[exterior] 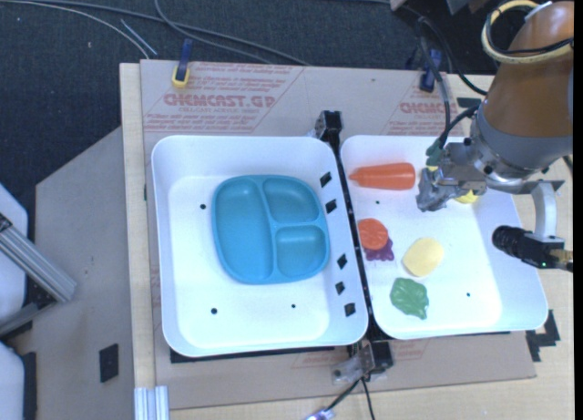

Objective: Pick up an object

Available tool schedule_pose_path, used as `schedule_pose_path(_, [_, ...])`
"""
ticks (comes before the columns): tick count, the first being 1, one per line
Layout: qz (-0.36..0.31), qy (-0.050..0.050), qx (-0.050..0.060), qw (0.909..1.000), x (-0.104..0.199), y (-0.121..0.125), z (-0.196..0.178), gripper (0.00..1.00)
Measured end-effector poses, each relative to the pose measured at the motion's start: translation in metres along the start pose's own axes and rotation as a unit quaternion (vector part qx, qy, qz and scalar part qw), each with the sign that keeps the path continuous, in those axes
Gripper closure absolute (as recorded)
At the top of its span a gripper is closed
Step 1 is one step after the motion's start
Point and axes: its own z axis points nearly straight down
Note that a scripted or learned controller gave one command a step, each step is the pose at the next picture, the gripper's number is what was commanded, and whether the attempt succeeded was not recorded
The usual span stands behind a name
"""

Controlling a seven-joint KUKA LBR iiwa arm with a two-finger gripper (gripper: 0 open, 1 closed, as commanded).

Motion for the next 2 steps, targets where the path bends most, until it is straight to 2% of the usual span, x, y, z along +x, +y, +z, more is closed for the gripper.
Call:
schedule_pose_path(1, [0.001,0.0,0.001,1.0,0.055,0.0,0.019,1.0])
schedule_pose_path(2, [0.001,0.0,0.001,1.0,0.101,-0.014,0.035,1.0])
